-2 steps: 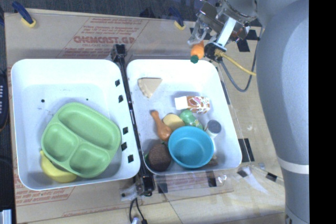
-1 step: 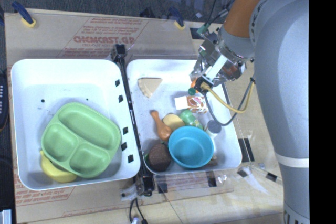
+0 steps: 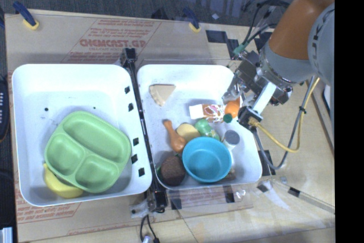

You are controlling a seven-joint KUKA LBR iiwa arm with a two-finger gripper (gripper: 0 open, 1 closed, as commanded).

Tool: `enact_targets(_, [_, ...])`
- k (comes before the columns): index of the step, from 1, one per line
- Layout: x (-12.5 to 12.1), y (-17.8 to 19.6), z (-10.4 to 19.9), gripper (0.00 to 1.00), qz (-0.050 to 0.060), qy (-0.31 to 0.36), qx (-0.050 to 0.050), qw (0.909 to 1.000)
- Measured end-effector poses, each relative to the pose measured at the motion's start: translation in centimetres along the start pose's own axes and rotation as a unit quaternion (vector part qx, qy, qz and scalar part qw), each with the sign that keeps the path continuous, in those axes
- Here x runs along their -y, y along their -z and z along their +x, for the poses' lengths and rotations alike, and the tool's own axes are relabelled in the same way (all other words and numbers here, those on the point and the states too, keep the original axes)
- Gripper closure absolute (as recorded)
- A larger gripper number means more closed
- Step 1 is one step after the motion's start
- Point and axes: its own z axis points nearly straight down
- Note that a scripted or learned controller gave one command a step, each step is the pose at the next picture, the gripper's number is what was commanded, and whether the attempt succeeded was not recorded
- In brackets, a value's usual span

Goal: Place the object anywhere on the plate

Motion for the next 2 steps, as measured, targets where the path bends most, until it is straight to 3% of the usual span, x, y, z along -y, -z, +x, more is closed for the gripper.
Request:
enact_targets(1, [0.04,-0.13,0.03,0.00,0.001,0.000,0.001,1.0000])
enact_targets(2, [0.09,0.81,0.09,1.00,0.005,0.006,0.003,1.0000])
